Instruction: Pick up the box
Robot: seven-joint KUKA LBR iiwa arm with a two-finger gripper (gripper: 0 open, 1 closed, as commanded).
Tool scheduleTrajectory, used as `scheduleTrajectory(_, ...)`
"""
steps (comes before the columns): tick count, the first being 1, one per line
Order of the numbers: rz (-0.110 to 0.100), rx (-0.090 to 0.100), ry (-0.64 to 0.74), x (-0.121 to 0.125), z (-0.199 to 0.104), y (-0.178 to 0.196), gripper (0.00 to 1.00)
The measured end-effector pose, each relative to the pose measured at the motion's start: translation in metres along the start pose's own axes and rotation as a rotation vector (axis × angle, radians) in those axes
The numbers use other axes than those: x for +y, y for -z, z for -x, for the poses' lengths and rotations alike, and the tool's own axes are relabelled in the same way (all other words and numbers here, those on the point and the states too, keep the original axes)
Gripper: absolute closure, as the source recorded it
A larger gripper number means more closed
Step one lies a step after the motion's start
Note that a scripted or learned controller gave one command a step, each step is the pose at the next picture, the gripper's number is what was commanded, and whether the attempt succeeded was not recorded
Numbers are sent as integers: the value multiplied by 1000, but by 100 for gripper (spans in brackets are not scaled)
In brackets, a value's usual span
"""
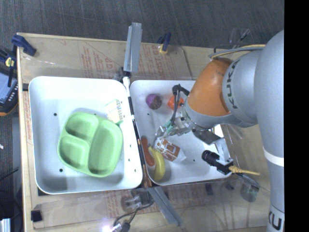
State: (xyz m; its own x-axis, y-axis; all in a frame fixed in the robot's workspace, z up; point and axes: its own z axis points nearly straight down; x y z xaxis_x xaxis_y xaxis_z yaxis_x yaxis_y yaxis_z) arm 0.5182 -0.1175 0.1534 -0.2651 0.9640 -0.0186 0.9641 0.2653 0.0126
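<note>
Brown and white box (pixel 168 150) in the right bin (pixel 193 172), lying flat on the floor of the bin, a little tilted, in the lower left part. Touching its lower left side, or nearly so, a yellow banana (pixel 158 164). Just left of both, along the wall of the bin, a thin red piece (pixel 144 148), too small to name.

Above the box, the grey arm (pixel 256 81) with its orange band (pixel 212 88), reaching in from the right across the right bin. At its end the hand (pixel 175 126), low over the bin and just above the upper edge of the box. Cannot tell how far open the hand is, nor whether it touches the box; nothing clearly seen in its hold.

Farther up in the same bin, a purple ball (pixel 154 101) and beside it a small orange thing (pixel 172 102), partly hidden by the hand.

In the left bin (pixel 43 110), a green divided plate (pixel 91 144), and near the right wall a small green and white packet (pixel 115 111). Both bins side by side on the counter (pixel 72 57).
</note>
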Motion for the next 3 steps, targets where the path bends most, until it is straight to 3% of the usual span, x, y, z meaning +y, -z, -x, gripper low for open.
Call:
scheduleTrajectory(1, 0, 0, 1, 0, 0, 0, 0)
scheduleTrajectory(2, -17, 19, -110, 46, 14, 31, 0)
scheduleTrajectory(3, -18, 19, -164, 81, 69, -16, 0)
